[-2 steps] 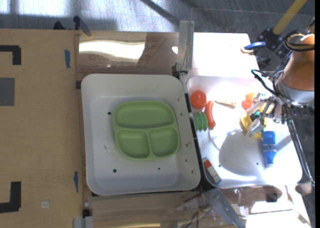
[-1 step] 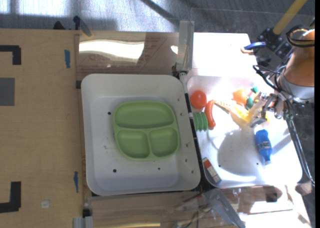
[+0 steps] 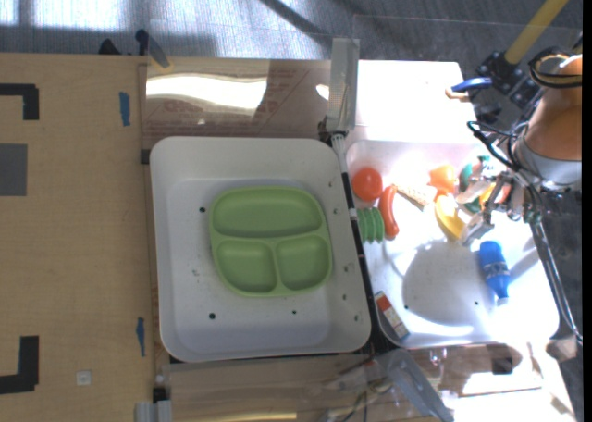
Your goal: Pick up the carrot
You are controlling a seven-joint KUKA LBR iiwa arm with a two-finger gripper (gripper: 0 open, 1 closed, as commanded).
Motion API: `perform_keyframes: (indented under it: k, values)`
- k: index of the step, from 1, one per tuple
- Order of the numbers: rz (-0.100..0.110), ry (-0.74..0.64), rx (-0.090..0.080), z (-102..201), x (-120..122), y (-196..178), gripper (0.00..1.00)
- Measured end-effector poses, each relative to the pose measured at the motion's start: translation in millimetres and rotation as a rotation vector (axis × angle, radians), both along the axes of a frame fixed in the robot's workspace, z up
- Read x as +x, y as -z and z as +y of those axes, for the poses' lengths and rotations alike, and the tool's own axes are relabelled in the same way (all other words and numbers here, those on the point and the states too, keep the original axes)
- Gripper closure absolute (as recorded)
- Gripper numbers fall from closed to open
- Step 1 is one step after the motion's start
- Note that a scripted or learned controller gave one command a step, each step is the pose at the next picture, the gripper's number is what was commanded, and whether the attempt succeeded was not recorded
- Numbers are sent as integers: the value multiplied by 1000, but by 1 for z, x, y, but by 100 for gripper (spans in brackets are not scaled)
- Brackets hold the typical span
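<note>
two white bins (image 3: 185,318), one green divided plate (image 3: 270,240), one blue bottle (image 3: 493,268), one orange ball (image 3: 366,182) (a tomato, perhaps), one red chili (image 3: 389,210).

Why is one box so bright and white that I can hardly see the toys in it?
In the camera view, strong light washes out the right bin, so its floor glares white; the gripper and arm cast a round grey shadow there; the left bin with the green tray is evenly lit and clear; the toys look small and soft-edged.
</note>
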State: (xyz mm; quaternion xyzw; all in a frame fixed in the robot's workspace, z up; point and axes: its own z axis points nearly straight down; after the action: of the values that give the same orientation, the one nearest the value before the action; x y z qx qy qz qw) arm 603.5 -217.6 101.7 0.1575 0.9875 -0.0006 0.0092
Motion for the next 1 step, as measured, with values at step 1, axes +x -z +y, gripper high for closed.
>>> perform_keyframes:
  k: [1]
  values:
    - [0, 67, 1, 8, 49, -81, 0]
